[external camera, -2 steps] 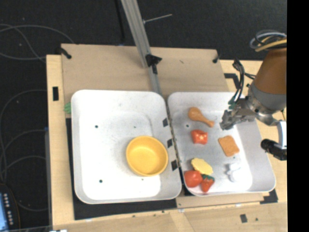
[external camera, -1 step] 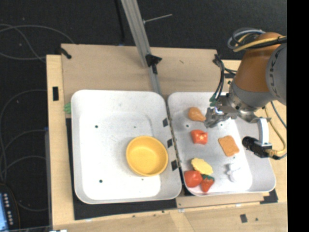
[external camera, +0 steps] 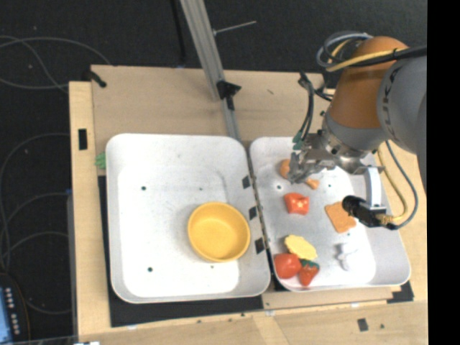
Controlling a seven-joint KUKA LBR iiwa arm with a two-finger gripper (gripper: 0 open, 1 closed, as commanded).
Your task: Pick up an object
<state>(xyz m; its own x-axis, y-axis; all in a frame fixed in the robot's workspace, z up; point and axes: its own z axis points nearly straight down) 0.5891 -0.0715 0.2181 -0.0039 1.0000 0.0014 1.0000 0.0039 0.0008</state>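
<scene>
My gripper [external camera: 302, 169] hangs over the back of the right bin [external camera: 381, 264], right above a small orange piece [external camera: 286, 168] whose ends show on either side of it. Just in front lies a red tomato-like object [external camera: 297, 204]. An orange block [external camera: 339, 216] sits to its right. Near the bin's front lie a yellow corn-like item [external camera: 300, 247], a red tomato [external camera: 286, 266], a strawberry [external camera: 308, 273] and a small white object [external camera: 346, 255]. The arm body hides how the fingers stand.
A yellow bowl [external camera: 218, 231] rests in the left bin [external camera: 144, 171], near the divider between the bins. A metal pole [external camera: 208, 49] rises from the bench behind the bins. Cables loop off the arm at the right.
</scene>
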